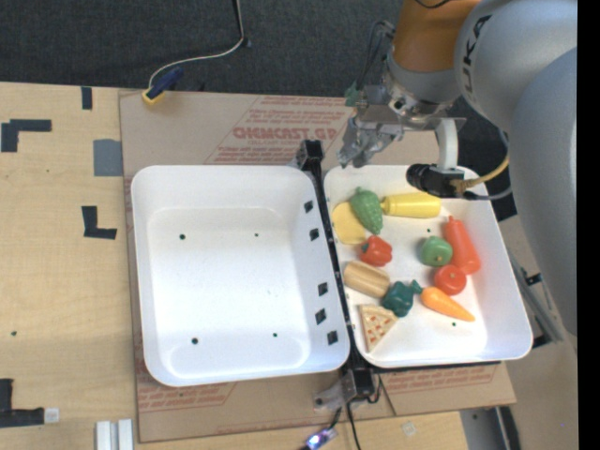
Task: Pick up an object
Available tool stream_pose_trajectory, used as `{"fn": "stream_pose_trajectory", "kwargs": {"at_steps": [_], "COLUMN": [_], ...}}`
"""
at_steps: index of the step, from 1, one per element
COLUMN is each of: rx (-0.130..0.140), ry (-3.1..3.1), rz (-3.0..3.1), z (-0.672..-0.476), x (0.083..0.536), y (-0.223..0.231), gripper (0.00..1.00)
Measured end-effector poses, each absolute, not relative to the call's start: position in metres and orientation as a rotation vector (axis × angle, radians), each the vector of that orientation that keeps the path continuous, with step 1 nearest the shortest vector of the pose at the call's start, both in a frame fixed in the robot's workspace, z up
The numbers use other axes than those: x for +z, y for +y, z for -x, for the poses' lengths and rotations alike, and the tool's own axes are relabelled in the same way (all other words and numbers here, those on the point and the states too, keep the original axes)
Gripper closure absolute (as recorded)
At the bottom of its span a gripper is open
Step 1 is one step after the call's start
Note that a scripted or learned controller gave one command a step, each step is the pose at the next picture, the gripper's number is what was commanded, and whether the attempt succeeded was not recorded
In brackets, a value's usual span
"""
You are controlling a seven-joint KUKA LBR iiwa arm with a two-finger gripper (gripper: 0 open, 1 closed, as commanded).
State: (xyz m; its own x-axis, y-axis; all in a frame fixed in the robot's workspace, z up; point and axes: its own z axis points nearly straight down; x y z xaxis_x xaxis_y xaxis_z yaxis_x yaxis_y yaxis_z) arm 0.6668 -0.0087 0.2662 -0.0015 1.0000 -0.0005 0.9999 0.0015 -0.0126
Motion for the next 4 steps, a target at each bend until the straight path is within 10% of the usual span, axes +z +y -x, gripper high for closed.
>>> {"fn": "stream_pose_trajectory", "kwargs": {"at_steps": [1,2,3,4], "rx": [-0.022,-0.013,0.026,-0.007], "ry": [-2.241,-2.230,-2.213,-2.231], "rz": [2.212,2.221,2.214,2.214], "z": [-0.665,-0.668,-0.658,-0.668], "x": [0.432,0.540,0.347,0.410], "y": [0.101,0.114,0.122,0.203], "gripper": [1.00,1.00,1.00,1.00]}}
